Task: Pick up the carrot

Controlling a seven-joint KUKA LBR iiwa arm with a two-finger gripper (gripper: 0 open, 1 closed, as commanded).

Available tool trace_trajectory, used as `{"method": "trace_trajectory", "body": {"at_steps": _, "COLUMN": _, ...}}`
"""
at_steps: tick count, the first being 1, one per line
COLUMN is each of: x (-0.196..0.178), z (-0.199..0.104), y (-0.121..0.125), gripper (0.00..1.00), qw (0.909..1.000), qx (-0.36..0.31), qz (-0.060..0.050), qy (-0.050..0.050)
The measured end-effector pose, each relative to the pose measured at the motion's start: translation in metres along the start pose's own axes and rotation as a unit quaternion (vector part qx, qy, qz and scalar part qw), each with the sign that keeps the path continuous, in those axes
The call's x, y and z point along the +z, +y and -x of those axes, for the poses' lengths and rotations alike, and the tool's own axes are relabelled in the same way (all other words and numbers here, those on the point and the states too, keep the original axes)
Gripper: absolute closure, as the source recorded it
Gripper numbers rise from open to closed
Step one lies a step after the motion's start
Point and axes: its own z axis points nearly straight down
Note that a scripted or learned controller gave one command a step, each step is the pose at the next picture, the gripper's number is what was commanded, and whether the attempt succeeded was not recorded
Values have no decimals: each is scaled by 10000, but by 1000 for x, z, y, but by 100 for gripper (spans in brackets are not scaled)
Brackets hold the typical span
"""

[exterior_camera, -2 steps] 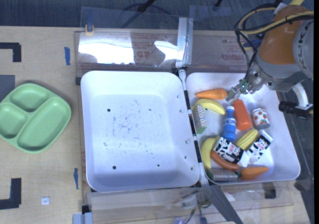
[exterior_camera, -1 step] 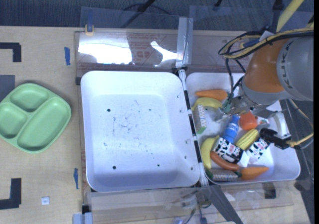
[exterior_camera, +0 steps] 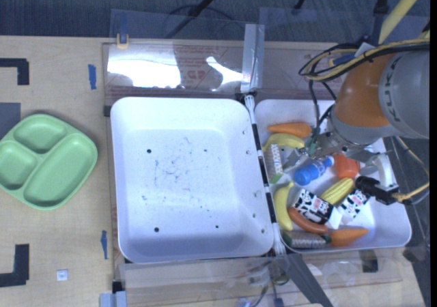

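The carrot (exterior_camera: 290, 129) lies lengthwise left-to-right just upper-left of the gripper (exterior_camera: 315, 145), whose grip state I cannot tell.

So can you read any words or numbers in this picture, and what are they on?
"KU": dark letters running down the grey robot arm, cut off by the picture edge.
Black-and-white printed carton in the right white bin: print too blurred to read.
Small white strip with dots: too small to read.
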Motion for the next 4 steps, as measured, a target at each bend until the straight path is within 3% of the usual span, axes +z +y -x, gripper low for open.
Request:
{"method": "trace_trajectory", "body": {"at_steps": 1, "x": -98, "z": 66, "y": -3, "gripper": 0, "qw": 9993, "qx": 366, "qz": -15, "qy": -1}}
{"method": "trace_trajectory", "body": {"at_steps": 2, "x": -108, "z": 66, "y": -1, "gripper": 100, "qw": 9993, "qx": 361, "qz": 1, "qy": -15}}
{"method": "trace_trajectory", "body": {"at_steps": 3, "x": -108, "z": 66, "y": -1, "gripper": 0, "qw": 9994, "qx": 359, "qz": -1, "qy": -14}}
{"method": "trace_trajectory", "body": {"at_steps": 4, "x": -92, "z": 73, "y": 43, "gripper": 0, "qw": 9983, "qx": -585, "qz": -2, "qy": -6}}
